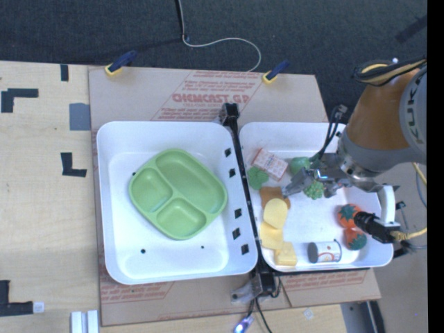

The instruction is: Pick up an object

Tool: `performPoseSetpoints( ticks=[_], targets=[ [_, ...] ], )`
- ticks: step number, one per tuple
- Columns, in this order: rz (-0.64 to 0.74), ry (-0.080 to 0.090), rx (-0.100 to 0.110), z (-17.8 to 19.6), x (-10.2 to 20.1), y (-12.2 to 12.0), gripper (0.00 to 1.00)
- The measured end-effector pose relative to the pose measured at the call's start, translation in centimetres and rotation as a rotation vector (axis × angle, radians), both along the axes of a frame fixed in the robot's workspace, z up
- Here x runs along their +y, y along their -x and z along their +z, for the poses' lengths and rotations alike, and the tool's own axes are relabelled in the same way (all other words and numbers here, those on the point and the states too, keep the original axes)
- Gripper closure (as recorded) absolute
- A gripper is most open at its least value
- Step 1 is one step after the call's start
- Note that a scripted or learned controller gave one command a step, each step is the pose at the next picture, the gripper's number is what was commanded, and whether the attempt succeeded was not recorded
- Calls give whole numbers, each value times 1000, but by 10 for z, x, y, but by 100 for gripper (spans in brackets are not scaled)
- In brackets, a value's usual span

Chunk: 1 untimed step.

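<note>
A brown cardboard sheet (208,96) lay on the counter (41,207), held by two yellow-blue clamps (121,62)

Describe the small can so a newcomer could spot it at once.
Look in the right-hand white bin, along its near edge. The small can lies on its side there, right of the yellow pieces; it alone is a cylinder with a dark end.

The right bin's (316,263) far right corner is hidden under the arm (385,127). The arm is cut off at the right edge. The gripper's (305,180) fingers are too blurred to be read.
</note>
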<state>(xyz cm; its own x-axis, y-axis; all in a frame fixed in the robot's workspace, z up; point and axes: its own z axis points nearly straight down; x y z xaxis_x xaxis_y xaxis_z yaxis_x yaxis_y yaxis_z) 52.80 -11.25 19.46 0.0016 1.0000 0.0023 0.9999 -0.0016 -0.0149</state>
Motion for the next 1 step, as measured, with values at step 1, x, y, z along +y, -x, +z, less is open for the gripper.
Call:
performPoseSetpoints(
  ticks=[1],
  targets=[
    [3, 2, -12, 6, 0, -3, 0]
  ],
)
